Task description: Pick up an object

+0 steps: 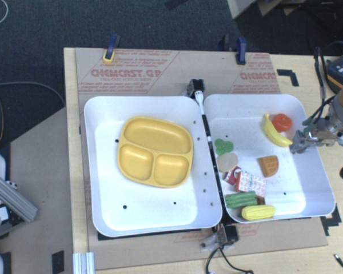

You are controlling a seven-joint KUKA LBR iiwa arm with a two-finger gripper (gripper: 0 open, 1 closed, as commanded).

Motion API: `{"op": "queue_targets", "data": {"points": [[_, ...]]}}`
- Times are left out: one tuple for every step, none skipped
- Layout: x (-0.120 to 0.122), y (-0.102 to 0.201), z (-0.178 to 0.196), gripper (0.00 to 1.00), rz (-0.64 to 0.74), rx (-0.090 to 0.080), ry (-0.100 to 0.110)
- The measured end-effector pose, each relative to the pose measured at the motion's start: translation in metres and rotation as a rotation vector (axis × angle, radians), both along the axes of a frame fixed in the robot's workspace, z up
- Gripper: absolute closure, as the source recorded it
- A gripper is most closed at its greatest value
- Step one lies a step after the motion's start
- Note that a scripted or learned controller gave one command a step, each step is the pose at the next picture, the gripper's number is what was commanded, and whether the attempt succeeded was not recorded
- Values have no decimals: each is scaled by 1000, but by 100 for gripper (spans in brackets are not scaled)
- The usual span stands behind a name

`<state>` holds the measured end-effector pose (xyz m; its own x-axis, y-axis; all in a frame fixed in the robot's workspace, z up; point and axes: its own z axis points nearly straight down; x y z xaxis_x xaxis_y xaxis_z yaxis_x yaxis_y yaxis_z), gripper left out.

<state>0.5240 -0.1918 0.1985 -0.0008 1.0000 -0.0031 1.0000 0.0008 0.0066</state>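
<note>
Over the right bin's (pixel 317 178) far right rim hangs my gripper (pixel 302 142), and whether it is wide or narrow I cannot tell. Just to its left lies the yellow banana (pixel 274 133), touching a red tomato (pixel 282 121). Lower left sits an orange block (pixel 268 165) (apart from the rest), then a red-and-white packet (pixel 248 182), a green cucumber (pixel 240 199) and yellow corn (pixel 258 212). Well left, the other bin (pixel 103 198) holds a yellow divided plate (pixel 155 151).

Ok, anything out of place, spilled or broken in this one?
Nothing stands out. The yellow divided plate sits flat in the left bin. The toy foods, including the banana, tomato and corn, lie loose inside the right bin. The hand is near the banana.
</note>
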Motion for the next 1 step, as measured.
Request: {"op": "queue_targets", "data": {"points": [[1, 0, 28, 100, 0, 0, 0]]}}
